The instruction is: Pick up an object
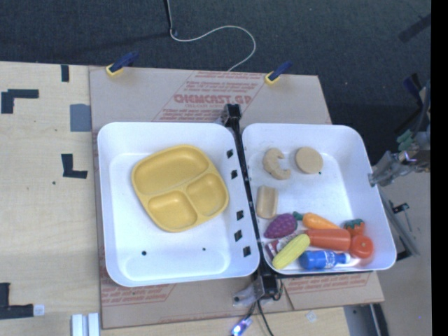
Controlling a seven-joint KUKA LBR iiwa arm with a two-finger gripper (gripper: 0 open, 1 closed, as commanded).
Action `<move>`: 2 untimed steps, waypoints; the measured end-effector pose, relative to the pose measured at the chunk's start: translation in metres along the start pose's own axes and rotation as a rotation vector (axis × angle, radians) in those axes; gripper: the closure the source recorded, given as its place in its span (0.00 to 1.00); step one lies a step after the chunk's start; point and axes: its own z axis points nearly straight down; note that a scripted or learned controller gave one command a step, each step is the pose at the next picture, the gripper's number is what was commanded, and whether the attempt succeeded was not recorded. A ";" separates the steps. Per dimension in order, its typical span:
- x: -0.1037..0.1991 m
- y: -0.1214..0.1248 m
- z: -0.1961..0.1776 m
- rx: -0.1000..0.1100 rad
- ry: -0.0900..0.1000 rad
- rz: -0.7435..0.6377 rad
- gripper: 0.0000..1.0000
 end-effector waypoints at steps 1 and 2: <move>0.000 0.001 -0.012 -0.002 -0.001 -0.002 1.00; -0.011 0.000 -0.001 -0.001 0.000 0.001 1.00</move>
